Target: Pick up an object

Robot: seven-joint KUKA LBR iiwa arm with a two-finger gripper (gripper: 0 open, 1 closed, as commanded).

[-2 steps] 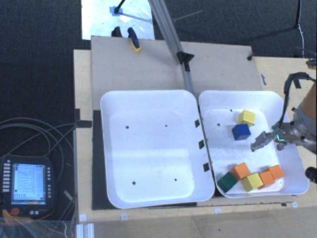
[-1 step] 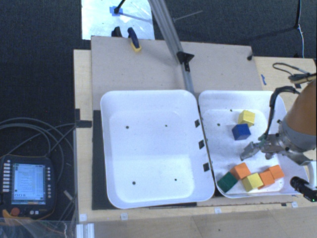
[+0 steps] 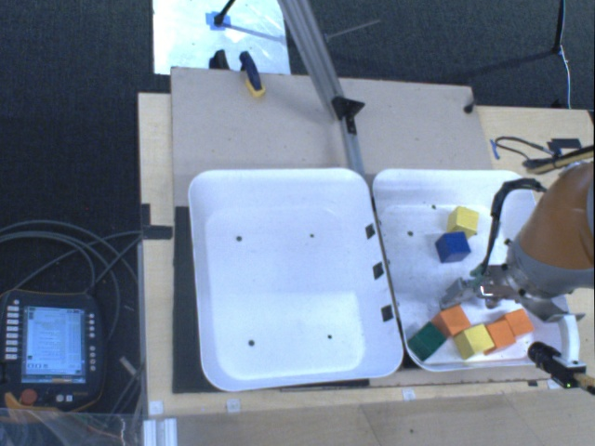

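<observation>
**Q:** What is seen on the tabletop (image 3: 279, 119)?

**A:** Two shallow white bins of smooth moulded plastic with rounded corners are set side by side on a pale, matte board. The left bin (image 3: 209, 249) is dotted with small dark holes. The right bin (image 3: 409, 203) is occupied by a scatter of small hard-edged blocks.

**Q:** How are the blocks placed against the right bin?

**A:** A yellow cube (image 3: 463, 219) and a blue cube (image 3: 453, 246) are found near the bin's middle, almost touching. Along its near rim a green block (image 3: 427, 341) is tucked into the near-left corner, with an orange cube (image 3: 454, 320), a yellow block (image 3: 474, 341) and two more orange blocks (image 3: 510, 328) packed close beside it in a row.

**Q:** And the arm?

**A:** The grey arm, capped by a glossy orange band (image 3: 562, 216), is lowered over the right bin's near-right part. The metallic pincer (image 3: 469, 291) is seen just above the orange cube. Whether it is wide or narrow cannot be told; no block is seen between its tips.

**Q:** Anything beyond the bins?

**A:** A handheld control pendant (image 3: 51, 347) with a lit screen is seen well left of the left bin, on dark carpet, cables looped above it.
</observation>
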